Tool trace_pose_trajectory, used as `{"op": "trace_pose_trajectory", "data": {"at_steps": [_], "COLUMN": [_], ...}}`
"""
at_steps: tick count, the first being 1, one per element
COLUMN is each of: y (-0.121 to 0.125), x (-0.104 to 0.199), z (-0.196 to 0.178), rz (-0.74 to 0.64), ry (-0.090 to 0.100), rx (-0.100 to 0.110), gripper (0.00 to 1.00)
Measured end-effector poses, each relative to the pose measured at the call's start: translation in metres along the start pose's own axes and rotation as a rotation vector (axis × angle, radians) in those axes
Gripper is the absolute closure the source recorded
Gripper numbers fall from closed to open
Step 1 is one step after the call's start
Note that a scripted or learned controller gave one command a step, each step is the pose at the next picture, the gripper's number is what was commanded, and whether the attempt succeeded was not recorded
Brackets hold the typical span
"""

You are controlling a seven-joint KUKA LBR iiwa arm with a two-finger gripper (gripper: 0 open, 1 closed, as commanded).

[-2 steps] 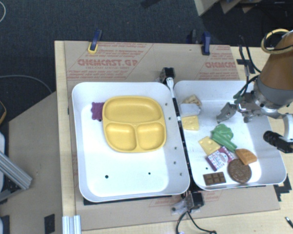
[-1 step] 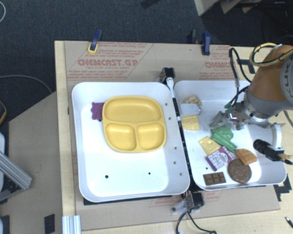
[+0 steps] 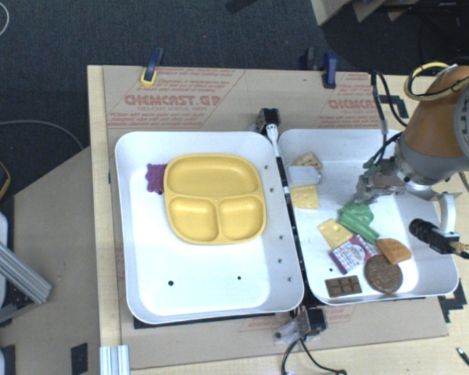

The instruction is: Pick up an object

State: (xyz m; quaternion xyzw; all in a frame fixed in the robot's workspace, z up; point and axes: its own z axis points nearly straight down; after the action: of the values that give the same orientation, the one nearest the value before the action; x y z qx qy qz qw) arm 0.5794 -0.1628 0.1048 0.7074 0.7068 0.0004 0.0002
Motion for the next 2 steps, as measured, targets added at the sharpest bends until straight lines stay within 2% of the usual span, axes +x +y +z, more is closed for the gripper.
{"op": "trace_pose_trajectory", "data": {"at_steps": [1, 2], "y": [0.006, -0.002], "x": [-0.001, 0.0], "z": [-0.044, -0.094], "rz": [-0.002, -0.002], "ry": [-0.003, -0.003], "rx": [-0.006, -0.006], "gripper": [1.0, 1.0]}}
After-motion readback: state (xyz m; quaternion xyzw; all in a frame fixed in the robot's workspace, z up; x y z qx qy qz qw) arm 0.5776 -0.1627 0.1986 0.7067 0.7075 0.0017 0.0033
